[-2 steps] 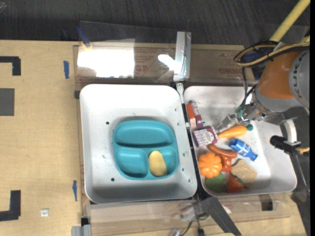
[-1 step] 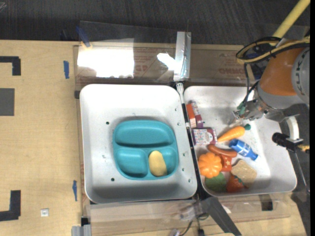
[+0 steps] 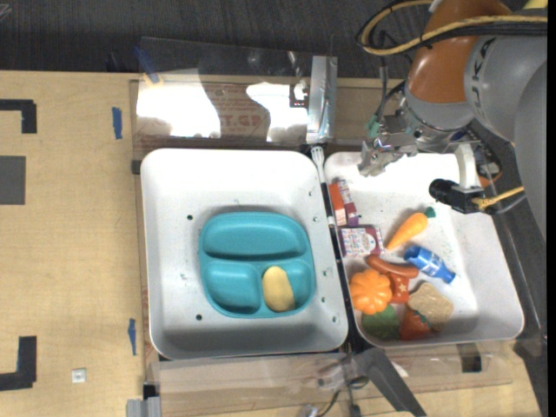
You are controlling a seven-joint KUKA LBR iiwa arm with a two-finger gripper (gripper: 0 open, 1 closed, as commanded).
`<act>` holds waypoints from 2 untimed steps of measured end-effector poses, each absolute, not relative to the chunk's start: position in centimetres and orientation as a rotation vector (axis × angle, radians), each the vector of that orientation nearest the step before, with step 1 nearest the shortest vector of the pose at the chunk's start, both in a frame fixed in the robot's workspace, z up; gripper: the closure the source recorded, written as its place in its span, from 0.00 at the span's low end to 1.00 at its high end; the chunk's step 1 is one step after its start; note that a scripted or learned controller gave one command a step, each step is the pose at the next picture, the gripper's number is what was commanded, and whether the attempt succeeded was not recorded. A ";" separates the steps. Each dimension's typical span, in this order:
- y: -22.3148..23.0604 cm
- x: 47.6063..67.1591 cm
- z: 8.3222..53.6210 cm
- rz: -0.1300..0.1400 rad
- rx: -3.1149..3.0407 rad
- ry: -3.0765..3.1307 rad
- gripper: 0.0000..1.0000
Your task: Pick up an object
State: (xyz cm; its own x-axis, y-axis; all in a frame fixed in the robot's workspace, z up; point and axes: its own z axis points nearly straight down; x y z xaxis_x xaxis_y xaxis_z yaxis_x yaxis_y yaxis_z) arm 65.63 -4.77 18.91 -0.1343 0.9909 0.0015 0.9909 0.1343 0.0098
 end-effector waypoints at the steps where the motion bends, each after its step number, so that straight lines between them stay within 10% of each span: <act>1: -5.2 65.4 18.5 0.002 2.073 2.359 0.00; 2: -9.2 66.9 12.5 0.023 1.812 2.534 0.00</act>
State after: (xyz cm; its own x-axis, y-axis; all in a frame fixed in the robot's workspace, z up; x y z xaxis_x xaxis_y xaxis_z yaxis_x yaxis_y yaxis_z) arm 66.88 -9.25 12.46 -0.3229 0.9464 -0.0129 0.9460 0.3231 0.0271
